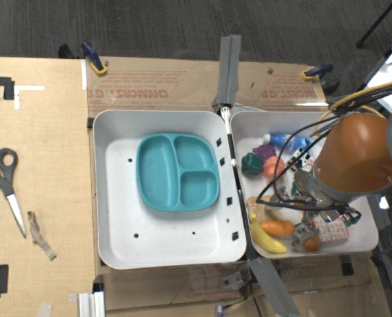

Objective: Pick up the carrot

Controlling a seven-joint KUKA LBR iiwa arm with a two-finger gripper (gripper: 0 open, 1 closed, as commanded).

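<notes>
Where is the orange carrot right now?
The orange carrot lies in the right white bin, near its front edge, just above the yellow banana, left of the gripper.

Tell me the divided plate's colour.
Teal, the plate in the left bin, camera view.

arm [344, 177]: grey | orange band [354, 152] | black and yellow cables [295, 157]

the surface [37, 150] is pale wood on its left part, with brown cardboard [150, 84] laid over the far edge and blue clamps [94, 57] pinning that cardboard down. two shallow white bins sit side by side on it, the left bin [110, 197] toward the middle and the right bin [249, 121] at the right edge. scissors [4, 183] lie near the left edge, with a small strip [41, 235] just beside them.
</notes>
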